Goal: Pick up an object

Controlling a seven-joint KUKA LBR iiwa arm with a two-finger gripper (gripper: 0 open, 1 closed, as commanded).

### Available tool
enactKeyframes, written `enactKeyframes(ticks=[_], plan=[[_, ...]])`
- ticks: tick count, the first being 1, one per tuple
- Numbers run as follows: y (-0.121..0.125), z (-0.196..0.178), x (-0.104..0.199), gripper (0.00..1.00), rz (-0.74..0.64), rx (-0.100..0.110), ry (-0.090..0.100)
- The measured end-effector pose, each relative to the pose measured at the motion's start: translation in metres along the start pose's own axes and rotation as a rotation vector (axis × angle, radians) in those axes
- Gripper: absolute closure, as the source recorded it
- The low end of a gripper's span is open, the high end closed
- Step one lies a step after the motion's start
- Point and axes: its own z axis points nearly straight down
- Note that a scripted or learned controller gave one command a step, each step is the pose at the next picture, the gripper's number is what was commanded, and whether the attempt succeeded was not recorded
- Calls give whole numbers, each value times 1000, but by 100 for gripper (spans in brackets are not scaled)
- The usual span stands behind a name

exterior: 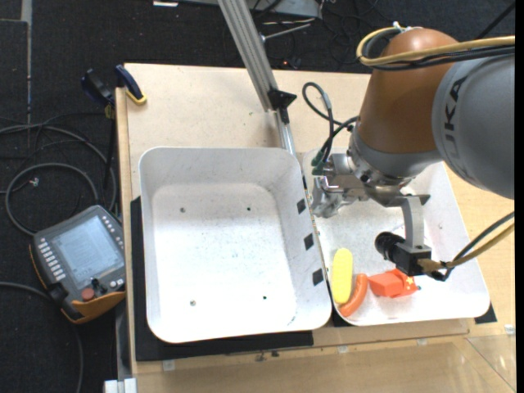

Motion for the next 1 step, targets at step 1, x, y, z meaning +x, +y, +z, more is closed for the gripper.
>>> enactKeyframes(ticks=[1], plan=[[12, 7, 55, 100, 0, 0, 0]])
